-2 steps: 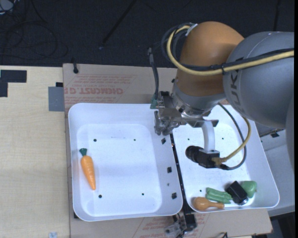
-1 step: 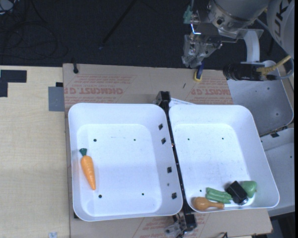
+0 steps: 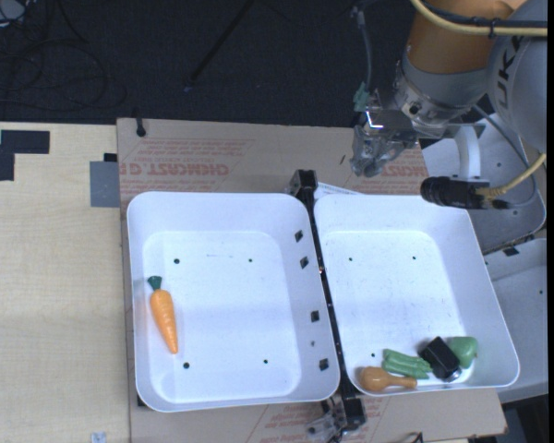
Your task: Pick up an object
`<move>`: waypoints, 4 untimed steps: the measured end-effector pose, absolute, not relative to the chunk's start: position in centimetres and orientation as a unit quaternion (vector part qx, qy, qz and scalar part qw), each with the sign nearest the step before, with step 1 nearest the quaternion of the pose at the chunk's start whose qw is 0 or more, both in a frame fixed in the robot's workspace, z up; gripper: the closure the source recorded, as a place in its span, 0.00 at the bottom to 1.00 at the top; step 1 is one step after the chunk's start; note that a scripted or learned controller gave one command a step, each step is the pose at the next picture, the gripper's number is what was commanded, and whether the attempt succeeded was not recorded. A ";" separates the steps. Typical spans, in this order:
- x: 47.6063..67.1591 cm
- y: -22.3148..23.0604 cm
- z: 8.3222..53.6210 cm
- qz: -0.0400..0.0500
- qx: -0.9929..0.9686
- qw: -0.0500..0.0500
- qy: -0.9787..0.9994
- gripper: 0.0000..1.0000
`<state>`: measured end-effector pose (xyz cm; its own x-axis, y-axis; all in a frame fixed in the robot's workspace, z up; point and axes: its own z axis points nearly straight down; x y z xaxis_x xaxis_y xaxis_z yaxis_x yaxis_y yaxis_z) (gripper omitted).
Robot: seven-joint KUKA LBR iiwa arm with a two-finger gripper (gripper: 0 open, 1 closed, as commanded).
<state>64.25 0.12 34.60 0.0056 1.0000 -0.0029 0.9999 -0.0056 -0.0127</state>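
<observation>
Your claw [image 3: 377,155] hangs above the far edge of the right bin [image 3: 499,314], over the brown cardboard sheet [image 3: 240,150] that lies under both bins on the desk [image 3: 46,284]. You cannot tell from this view whether it is clenched or released; nothing is visibly caught in it.

Things you could pick up sit in two places. In the left bin [image 3: 138,247], an orange carrot [image 3: 163,317] with a green top lies alone near the left wall, pointing toward the near edge, with open white floor around it. In the right bin, a cluster crowds the near right corner: a tan pear-shaped piece [image 3: 384,379] against the near wall, a green pod-like piece [image 3: 406,365] just beside it, a black block [image 3: 440,357] touching the pod, and a green rounded piece [image 3: 464,347] partly behind the block. These four lie tight together and close to the bin wall.

Black clips [image 3: 316,317] run along the seam between the bins. A black cylinder [image 3: 452,192] juts out from the arm [image 3: 462,44], over the right bin's far corner.
</observation>
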 end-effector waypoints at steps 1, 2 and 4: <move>58.9 7.5 31.5 0.003 -0.705 0.004 -0.709 1.00; 59.2 4.2 35.0 0.000 -0.708 -0.001 -0.707 1.00; 49.0 3.9 38.6 0.007 -0.708 0.006 -0.706 1.00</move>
